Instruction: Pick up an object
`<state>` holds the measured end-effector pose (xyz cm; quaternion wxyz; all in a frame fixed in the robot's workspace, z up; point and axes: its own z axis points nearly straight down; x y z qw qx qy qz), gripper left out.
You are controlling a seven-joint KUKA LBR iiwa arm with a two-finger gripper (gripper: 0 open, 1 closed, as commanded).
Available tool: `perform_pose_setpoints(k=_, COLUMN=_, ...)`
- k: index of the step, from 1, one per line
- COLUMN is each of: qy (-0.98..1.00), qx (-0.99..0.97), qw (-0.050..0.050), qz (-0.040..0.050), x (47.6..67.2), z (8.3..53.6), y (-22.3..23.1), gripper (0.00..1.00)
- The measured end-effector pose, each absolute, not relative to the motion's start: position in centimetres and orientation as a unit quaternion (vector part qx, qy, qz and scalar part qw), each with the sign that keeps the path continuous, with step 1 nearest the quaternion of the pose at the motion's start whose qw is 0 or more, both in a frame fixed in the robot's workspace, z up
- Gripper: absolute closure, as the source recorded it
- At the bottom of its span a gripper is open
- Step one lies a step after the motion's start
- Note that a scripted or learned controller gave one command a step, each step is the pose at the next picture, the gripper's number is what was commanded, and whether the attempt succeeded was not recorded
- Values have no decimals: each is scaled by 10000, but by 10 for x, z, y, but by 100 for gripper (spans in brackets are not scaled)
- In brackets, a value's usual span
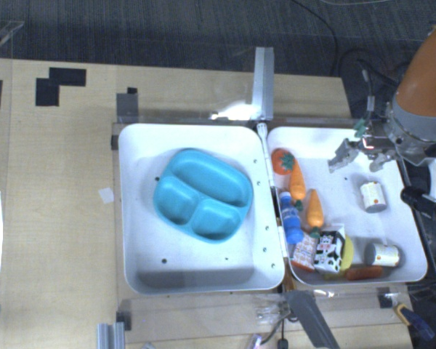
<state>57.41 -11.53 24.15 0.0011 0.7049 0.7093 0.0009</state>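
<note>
Wooden bench (51, 231); pincer (357, 153) above right bin (414, 267), fingers apart, holding nothing; arm (425, 86) cut off.

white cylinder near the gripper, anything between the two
Nothing visible does. The gripper sits over the right bin, and the white cylinder lies just below it in the camera view on bare bin floor, apart from the carrots.

I count two white bins — the left bin (134, 217) and the right bin (414, 264). In the left I see one blue divided tray (202, 194). In the right: two orange carrots (297, 180) (315, 209), one tomato-like red piece (282, 160), one blue bottle (291, 222), two small white cans (373, 195) (384, 254), and one black-and-white patterned packet (328, 251) — its neighbours I cannot count apart.
</note>
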Motion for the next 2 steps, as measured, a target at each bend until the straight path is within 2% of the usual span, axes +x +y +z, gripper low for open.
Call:
perform_pose_setpoints(k=1, qy=7253, qx=6884, qw=34, qz=30, x=601, z=90, y=-86, gripper=0)
perform_pose_setpoints(k=2, qy=7254, qx=6883, qw=50, qz=59, x=603, z=102, y=-85, gripper=100)
